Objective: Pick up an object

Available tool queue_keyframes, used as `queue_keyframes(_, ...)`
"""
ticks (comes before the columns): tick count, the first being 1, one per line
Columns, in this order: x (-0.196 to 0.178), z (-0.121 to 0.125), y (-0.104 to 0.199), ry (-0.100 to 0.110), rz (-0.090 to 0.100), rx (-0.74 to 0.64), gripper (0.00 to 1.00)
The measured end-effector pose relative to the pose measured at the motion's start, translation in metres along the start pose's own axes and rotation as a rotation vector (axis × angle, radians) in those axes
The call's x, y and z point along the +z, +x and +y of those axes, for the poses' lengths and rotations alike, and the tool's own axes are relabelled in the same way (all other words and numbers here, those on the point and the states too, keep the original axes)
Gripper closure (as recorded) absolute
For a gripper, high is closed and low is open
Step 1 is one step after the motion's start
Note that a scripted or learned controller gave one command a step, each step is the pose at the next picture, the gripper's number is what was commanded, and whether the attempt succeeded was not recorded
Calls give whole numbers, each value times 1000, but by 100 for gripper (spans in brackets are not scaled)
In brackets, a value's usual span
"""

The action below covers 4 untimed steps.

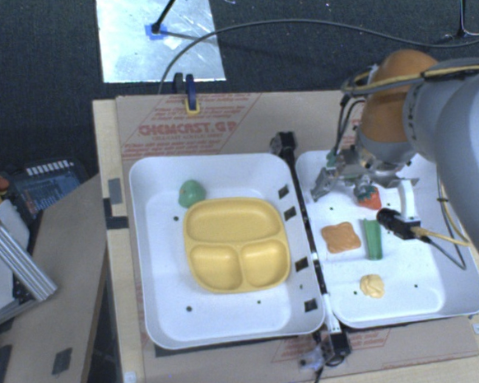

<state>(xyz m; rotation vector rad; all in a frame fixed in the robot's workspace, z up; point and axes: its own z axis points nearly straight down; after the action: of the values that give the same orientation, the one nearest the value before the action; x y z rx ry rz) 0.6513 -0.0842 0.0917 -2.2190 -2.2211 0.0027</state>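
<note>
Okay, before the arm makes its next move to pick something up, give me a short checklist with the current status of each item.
1. The gripper is over the right bin: ok, at the bin's far end.
2. A target is close by: ok, a small red piece lies right at the gripper.
3. The red piece is actually gripped: cannot tell, it is partly hidden.
4. Neighbours are out of the way: ok, the orange flat piece, green stick and yellow lump lie nearer the camera, apart from the red piece.
5. Other bin is undisturbed: ok, the yellow tray and green ball rest in the left bin.
</note>
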Motion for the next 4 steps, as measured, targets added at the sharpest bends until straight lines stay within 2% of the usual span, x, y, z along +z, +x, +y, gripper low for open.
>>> queue_keyframes(1, -15, 2, 0, -7, -1, 1, 100)
queue_keyframes(2, -61, 8, -6, -10, -1, 1, 100)
queue_keyframes(3, -108, 4, -9, -9, -1, 2, 100)
queue_keyframes(4, -167, 10, 0, -12, -1, -5, 100)
